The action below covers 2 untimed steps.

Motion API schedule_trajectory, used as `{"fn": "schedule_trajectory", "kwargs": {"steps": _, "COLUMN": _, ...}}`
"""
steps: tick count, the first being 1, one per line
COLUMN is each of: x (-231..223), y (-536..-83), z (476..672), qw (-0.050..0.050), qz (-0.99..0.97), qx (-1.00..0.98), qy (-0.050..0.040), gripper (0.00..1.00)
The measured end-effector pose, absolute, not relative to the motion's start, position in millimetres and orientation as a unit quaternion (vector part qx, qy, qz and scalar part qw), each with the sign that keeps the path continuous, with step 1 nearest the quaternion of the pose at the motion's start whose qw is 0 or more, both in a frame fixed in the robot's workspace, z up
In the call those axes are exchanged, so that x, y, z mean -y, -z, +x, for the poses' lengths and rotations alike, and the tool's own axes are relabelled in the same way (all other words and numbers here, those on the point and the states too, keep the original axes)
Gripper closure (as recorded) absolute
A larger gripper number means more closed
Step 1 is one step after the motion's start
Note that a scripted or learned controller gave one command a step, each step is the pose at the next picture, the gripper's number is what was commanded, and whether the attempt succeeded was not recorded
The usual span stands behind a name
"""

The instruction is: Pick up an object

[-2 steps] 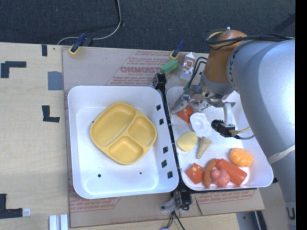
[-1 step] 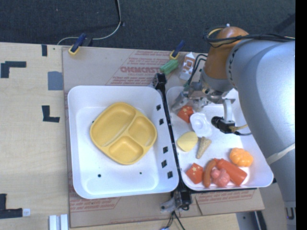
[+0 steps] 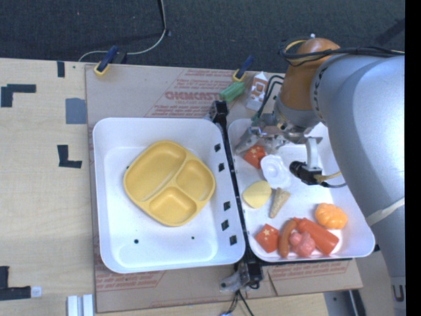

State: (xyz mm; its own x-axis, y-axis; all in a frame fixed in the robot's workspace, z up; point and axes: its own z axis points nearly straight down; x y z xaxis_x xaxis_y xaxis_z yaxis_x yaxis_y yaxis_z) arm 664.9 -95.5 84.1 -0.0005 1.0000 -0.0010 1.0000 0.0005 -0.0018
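Claw [image 3: 258,137] low in the right bin [image 3: 360,241], over the red piece [image 3: 254,156].
We cannot tell how the claw is set. The red piece lies just above the yellow lump [image 3: 256,194]; we advise a centred, vertical descent, clear of the divider.

Pale wooden bench [image 3: 39,203] under cardboard sheet [image 3: 164,91], dark carpet [image 3: 197,12] behind.

Bright, even overhead light; soft shadows, mild glare on white bins [image 3: 105,176], slight overall softness.
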Motion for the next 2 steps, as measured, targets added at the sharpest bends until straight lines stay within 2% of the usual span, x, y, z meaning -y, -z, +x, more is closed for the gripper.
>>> {"fn": "schedule_trajectory", "kwargs": {"steps": 1, "x": 98.6, "y": -84.2, "z": 664.6, "qw": 0.000, "qz": -0.707, "qx": 0.707, "qy": -0.0010, "gripper": 0.00}}
{"fn": "schedule_trajectory", "kwargs": {"steps": 2, "x": 98.1, "y": -94.4, "z": 664.8, "qw": 0.000, "qz": -0.706, "qx": 0.708, "qy": -0.0012, "gripper": 1.00}}
